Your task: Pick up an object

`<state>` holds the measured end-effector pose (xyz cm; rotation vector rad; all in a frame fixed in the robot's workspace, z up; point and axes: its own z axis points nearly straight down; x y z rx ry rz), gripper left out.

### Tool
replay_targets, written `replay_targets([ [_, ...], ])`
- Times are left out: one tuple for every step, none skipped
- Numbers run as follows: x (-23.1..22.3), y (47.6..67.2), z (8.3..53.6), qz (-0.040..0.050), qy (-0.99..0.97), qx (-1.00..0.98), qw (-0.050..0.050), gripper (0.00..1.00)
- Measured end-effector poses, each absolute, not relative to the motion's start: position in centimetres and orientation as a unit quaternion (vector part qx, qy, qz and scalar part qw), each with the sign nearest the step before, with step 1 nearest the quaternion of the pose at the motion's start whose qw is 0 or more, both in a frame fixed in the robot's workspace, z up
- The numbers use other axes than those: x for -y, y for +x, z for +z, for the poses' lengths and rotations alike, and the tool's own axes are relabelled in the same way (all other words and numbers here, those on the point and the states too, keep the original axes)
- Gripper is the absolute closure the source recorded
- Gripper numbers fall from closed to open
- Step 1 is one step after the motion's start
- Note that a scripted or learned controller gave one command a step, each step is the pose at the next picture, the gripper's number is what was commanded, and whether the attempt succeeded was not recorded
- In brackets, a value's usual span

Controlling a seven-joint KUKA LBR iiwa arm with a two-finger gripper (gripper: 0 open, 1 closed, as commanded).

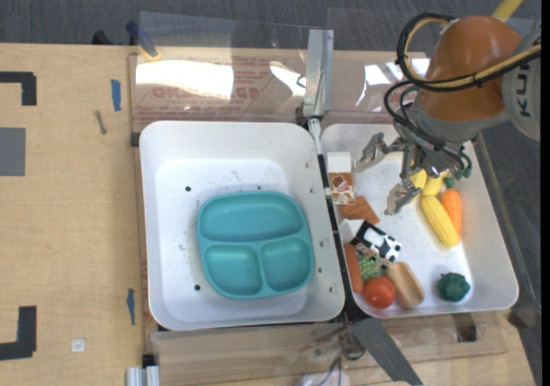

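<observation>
My gripper (387,174) hangs over the right bin (494,242), below the orange band of the arm. Its two fingers are spread open with only bare white bin floor between them. Just to its right lie a yellow corn cob (438,216) and an orange carrot (453,207), side by side. A brown snack packet (348,197) and a white block (338,162) lie to its left by the bin wall. Nearer the front sit a black-and-white toy cow (379,244), a red tomato (379,292), a bread roll (406,283) and a broccoli piece (453,286).
The left bin (163,169) holds a teal divided plate (255,242). A metal divider post (319,75) stands at the back between the bins. Green peas (369,266) and an orange stick (352,266) crowd the right bin's front-left corner.
</observation>
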<state>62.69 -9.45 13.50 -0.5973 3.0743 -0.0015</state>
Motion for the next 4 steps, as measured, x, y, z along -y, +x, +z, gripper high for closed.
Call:
replay_targets([
  [13.5,59.5,8.8,-0.0002,-0.199,-0.980,0.005,0.00],
  [13.4,59.9,10.0,-0.0011,-0.197,-0.980,0.011,1.00],
  [7.4,58.0,24.1,-0.0007,-0.163,-0.987,0.008,1.00],
  [0.4,61.0,25.8,0.0013,-0.131,-0.991,0.003,1.00],
])
